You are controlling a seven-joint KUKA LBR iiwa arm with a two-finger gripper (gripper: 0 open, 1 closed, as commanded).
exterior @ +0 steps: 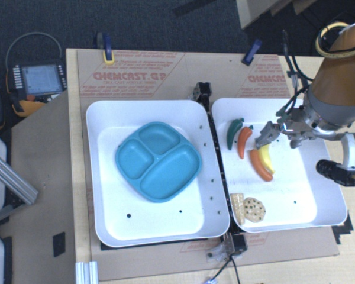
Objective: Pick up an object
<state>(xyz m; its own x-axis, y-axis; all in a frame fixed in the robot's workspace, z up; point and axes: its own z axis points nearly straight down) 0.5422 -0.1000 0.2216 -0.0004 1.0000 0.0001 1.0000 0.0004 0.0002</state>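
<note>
We are hovering our end effector (271, 135), fingers spread and pinching nothing, in the right bin (302, 215) just beside the banana (265, 158), carrot (243, 141) and green pepper (234, 131).

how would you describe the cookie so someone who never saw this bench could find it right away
Look at the right bin of the two white bins, then go to its front left corner, nearest the divider between the bins. The cookie lies there beside a pale cracker. It is round, tan and speckled with dark chips, unlike the long, brightly coloured toy vegetables further back in that bin.
</note>
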